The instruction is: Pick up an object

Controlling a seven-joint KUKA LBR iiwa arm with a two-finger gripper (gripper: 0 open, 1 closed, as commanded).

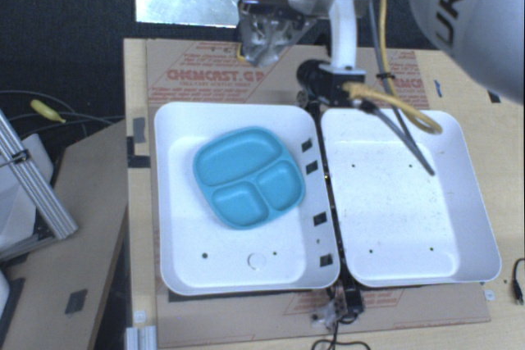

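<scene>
Brown cardboard sheeting (205, 78), printed with red lettering, covers the bench and carries both bins; dark floor surrounds it.

Near edge: a tangle of small wires and a connector (340, 311) sits at the front junction of the two bins. Aluminium framing (29, 184) stands at the lower left, off the bench.

Left bin (176, 258): shallow, white, with a few small holes in its floor. Contents: one blue divided plate (248, 176), three compartments, lying flat and slightly rotated, in the centre to upper part of the bin, apart from every wall.

Right bin (467, 242): shallow, white, same small holes. A yellow cable (394, 106) and a grey cable (410, 147) trail across its upper left corner.

Divider: black clips (316, 193) run along the seam between the bins.

Far side: gripper (264, 49), metallic, hangs above the cardboard just beyond the left bin's far rim, well apart from the plate. Finger spread cannot be told at this angle; nothing is seen between them. Grey arm body (467, 4) fills the upper right.
</scene>
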